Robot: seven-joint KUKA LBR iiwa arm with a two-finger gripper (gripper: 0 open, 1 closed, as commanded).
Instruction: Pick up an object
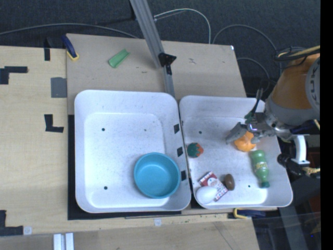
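Gripper: the gripper point(244, 134) sits low in the right bin point(218, 108), at the frame's right, spread just beside an orange object point(244, 144).
Grasp: seemingly not pinching it; the view is too coarse to be sure.
Risk: the fingers may slide off the rounded orange object.
Neighbour: the green bottle point(259, 166) lies just beside and could be knocked.

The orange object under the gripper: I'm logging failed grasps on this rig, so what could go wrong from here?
1. The orange object looks rounded and lies partly under the gripper, so it may squirt out sideways.
2. The green bottle lies close beside it; the gripper could nudge it.
3. Both sit near the right bin's far side, so a knocked object might roll against the wall.
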